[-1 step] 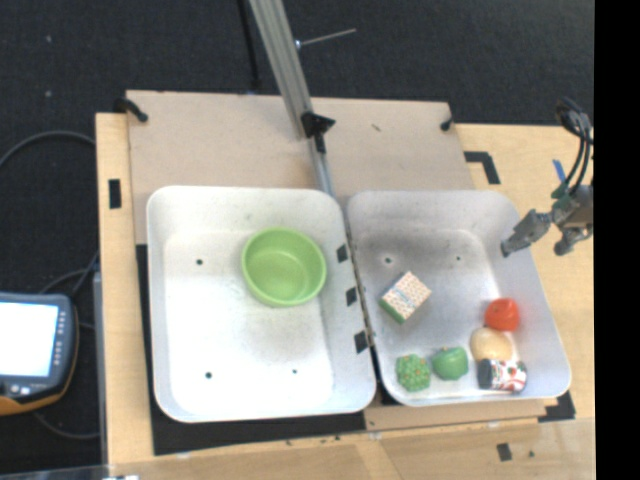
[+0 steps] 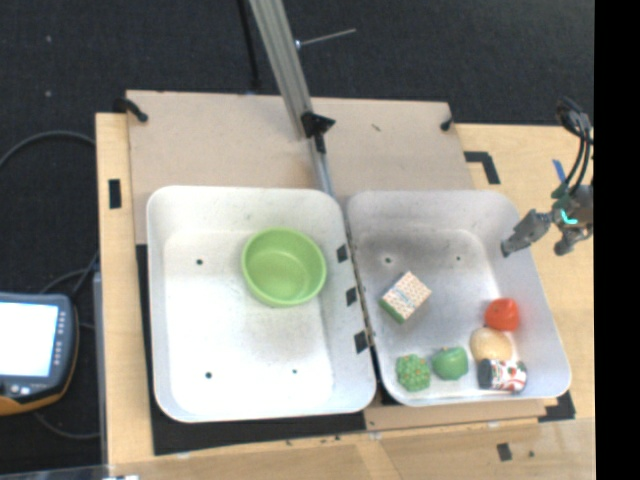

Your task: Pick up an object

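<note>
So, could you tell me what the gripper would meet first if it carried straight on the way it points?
The gripper points left and slightly down, so probably the right bin's bare floor, perhaps then the patterned cube; height is unclear.

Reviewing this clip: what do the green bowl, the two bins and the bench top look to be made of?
Green bowl: probably plastic, one even light green with a soft sheen and a smooth thin rim.
Left bin and right bin: likely moulded white plastic, with rounded corners; matt, with grey scuffing across the floors.
Bench: looks like bare wood or fibreboard, flat tan and dull; which one I cannot tell.
</note>
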